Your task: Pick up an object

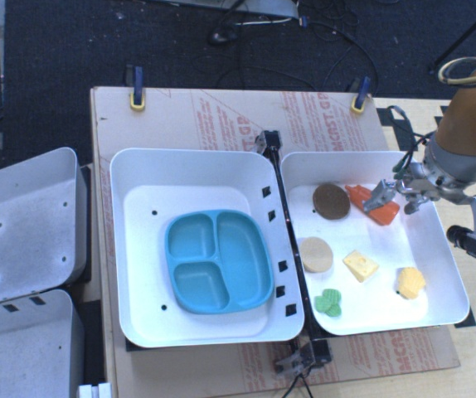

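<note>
Two shallow white bins are seen side by side on the bench: a left bin (130, 222) and a right bin (437, 280). One blue tray (218, 260), divided into three compartments, is counted in the left bin. Six small items are counted in the right bin: one dark brown disc (331, 201), one tan disc (316, 254), one pale yellow wedge (360, 265), one yellow lump (410, 283), one green piece (329, 303) and what appears to be one orange-red piece (369, 202), partly covered by the single gripper (394, 196). Two yellow clamps (138, 98) are counted at the bench's far edge.
</note>
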Motion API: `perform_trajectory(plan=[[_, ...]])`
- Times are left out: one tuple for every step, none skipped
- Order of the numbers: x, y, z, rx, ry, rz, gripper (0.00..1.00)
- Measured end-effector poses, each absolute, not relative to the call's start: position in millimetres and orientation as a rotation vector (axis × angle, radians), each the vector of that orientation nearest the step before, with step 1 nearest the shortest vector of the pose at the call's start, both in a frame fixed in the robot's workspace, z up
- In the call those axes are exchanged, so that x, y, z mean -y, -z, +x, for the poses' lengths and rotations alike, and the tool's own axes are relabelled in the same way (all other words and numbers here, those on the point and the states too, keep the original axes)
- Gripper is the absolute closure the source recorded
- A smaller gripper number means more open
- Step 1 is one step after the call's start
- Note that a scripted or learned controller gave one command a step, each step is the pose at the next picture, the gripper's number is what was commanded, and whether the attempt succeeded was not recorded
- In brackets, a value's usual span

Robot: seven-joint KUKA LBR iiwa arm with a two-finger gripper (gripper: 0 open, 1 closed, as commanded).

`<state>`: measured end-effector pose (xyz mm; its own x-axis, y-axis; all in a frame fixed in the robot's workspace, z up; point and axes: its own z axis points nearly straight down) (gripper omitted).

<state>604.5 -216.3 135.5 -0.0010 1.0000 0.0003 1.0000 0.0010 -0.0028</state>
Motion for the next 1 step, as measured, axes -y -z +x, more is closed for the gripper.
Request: perform_trajectory(plan=[[216.3,-148.4,605.3,2.224,0.0,-2.221,1.0]])
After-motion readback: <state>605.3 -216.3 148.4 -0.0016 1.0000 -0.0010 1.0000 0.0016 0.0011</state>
